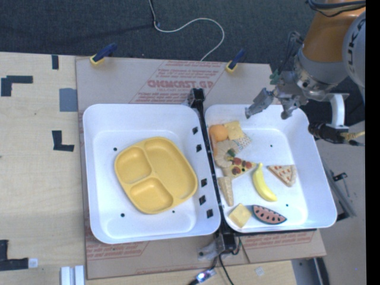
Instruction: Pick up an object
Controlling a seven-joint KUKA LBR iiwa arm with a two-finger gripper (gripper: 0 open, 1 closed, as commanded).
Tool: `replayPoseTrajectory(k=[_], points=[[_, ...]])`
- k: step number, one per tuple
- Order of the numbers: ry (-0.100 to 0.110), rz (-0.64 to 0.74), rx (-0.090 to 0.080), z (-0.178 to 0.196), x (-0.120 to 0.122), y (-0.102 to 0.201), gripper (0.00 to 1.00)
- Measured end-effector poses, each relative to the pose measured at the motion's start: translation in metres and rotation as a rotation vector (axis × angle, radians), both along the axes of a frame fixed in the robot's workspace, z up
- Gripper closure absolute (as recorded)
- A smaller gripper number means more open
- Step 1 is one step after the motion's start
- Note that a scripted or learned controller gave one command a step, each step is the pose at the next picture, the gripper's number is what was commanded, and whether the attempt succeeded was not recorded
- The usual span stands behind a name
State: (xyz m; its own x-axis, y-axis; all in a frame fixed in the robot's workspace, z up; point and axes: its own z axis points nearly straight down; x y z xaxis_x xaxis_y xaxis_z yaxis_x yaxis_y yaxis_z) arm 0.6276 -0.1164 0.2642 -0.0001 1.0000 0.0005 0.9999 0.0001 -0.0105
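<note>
Camera view looks down at a slant on the bench, and taking the black divider (pixel 202 153) between the two bins as the landmark, the left bin (pixel 98 159) lies to its left and holds a yellow compartment tray (pixel 155 174) with three hollows, set at a tilt and apart from the bin walls. Just right of the divider, inside the right bin (pixel 314 177), toy foods crowd together and overlap so that several are hard to tell apart: an orange (pixel 218 132) at the far end, a pale cracker-like piece (pixel 237 130) touching it, a pizza slice (pixel 240 167) lying partly over a round biscuit-coloured piece beneath it, and a tan wedge (pixel 225 190) nearer the camera. A little farther right of the divider lies a banana (pixel 263 183), with a cheese block (pixel 240 215) and a watermelon slice (pixel 269 214) near the bin's front wall, the two almost touching. Farther right again sits a triangular sandwich piece (pixel 284 173), apart from the banana. Well to the right of the divider and above the bin's far edge hangs the gripper (pixel 272 108), its two dark fingers spread apart with nothing between them, clear of all the toy foods. Behind it the arm (pixel 332 34) runs up to the frame's top right corner, where it is cut off; its wrist parts blur into one another.
</note>
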Motion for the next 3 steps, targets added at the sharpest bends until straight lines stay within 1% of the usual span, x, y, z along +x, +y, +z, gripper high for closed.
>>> replayPoseTrajectory(k=[1,2,3], points=[[-0.009,0.001,-0.001,0.005,0.002,0.0,0.0],[-0.005,0.002,-0.001,-0.039,0.005,0.003,0.0],[-0.003,0.002,-0.001,-0.104,0.005,-0.001,0.0]])
